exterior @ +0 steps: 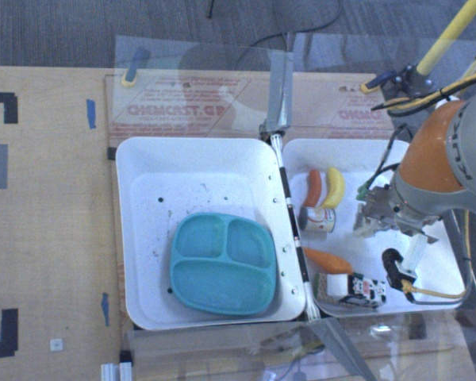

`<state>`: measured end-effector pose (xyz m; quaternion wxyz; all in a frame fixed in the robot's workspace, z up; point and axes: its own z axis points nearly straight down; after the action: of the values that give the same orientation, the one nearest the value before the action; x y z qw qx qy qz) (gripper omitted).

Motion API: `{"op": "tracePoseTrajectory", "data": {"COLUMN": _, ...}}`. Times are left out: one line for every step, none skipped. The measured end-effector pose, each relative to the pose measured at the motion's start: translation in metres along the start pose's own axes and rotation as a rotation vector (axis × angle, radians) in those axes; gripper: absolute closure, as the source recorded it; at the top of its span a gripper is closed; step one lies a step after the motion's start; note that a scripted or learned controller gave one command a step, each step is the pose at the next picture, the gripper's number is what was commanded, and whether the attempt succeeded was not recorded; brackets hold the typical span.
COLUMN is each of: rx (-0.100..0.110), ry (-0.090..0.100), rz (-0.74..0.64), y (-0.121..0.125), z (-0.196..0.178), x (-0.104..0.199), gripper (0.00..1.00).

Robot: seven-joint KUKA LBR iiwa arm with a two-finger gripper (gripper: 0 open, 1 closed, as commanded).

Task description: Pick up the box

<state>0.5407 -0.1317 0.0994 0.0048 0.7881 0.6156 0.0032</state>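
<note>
Camera view from above shows the gripper (374, 217) over the middle of the right bin (353, 161), its grey metal body pointing down toward the white floor. Whether it is open or closed cannot be told from this angle, and nothing can be made out in its grasp. The arm (428, 169) comes in from the right edge, its orange band just above the wrist and bent over the bin's right half, with the wrist angled down and to the left. The box (343, 286), a small flat pack with a printed end, lies against the near wall of the right bin, below and to the left of the gripper and clearly apart from it. A carrot (327, 259) lies just above the box, slanting toward the divider between the bins. A small can (320, 219) stands left of the gripper, near it but not touching. Beyond the can, a banana (333, 187) and a red sausage-shaped piece (312, 187) lie side by side. In the left bin (143, 153) rests a teal divided plate (222, 264).
</note>
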Motion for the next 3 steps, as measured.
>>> {"op": "tracePoseTrajectory", "data": {"rx": 0.000, "ry": 0.000, "rz": 0.000, "y": 0.000, "z": 0.000, "x": 0.000, "gripper": 0.00}}
{"op": "tracePoseTrajectory", "data": {"rx": 0.013, "ry": -0.002, "rz": 0.255, "y": 0.018, "z": -0.054, "x": 0.046, "gripper": 0.00}}
{"op": "tracePoseTrajectory", "data": {"rx": 0.007, "ry": 0.001, "rz": 0.332, "y": 0.022, "z": 0.012, "x": -0.013, "gripper": 0.00}}
